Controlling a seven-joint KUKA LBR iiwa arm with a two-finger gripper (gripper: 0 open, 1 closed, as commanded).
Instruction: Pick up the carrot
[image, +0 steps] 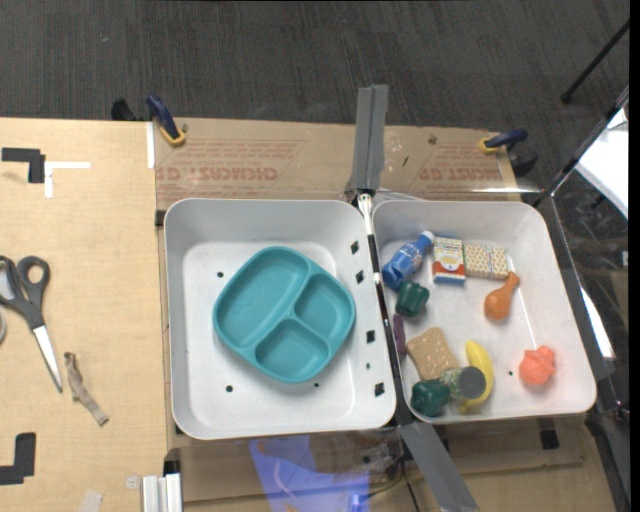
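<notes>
The carrot (502, 297) appears to be the small orange tapered piece with a paler narrow end. It lies at a slant in the right bin (560, 290), right of centre and near the back. It lies apart from the toys around it, below a patterned cracker box (487, 260). A rounder orange-pink toy (538, 367) sits nearer the front right corner.
Also in the right bin are a blue bottle (405, 260), a small red-and-white carton (447, 260), two dark green toys (412, 297) (430, 397), a toast slice (432, 349) and a banana (480, 372). A teal divided plate (286, 313) lies in the left bin (190, 330). Scissors (30, 300) lie on the bench at far left.
</notes>
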